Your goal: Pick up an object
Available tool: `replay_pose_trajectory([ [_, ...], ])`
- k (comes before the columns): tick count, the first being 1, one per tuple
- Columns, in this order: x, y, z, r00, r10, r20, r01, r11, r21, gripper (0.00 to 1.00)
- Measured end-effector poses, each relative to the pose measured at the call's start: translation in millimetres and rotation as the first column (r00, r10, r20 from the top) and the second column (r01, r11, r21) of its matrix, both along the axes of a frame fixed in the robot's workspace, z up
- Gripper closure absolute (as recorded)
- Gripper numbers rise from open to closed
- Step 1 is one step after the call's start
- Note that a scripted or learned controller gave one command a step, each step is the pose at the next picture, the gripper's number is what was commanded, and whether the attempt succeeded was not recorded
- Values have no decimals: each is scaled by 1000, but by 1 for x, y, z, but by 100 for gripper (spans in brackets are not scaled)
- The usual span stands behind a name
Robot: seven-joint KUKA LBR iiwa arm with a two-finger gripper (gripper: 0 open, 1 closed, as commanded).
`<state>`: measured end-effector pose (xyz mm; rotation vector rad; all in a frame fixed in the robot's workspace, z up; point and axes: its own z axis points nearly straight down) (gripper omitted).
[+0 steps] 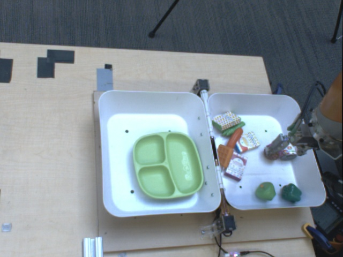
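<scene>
Objects for picking lie in the right bin point(300, 108): a small patterned box point(226, 120), an orange carrot-shaped piece point(230, 142), two printed packets point(236, 167), a light green lump point(265, 191) and a darker green lump point(291, 193). Left bin point(104, 143) holds a green divided plate point(168, 165). Gripper point(280, 149) sits low in the right bin's right half, near a crumpled greyish item; whether it is parted or clamped cannot be told. The green lumps look light, rounded, probably toy-like; likely to roll, so a grasp across the middle seems best. Packets appear flat, thin and hard to pinch. The carrot piece looks stiff; grip across its width.
</scene>
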<state>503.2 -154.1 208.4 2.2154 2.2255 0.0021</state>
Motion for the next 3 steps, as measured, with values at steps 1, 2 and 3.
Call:
replay_pose_trajectory([
  [1,-8,11,-120,1000,-2,4,2,1000,-1,0],
  [2,-13,65,-121,1000,-3,11,3,1000,-3,0],
  [3,-15,47,-44,1000,-3,3,3,1000,-1,0],
])
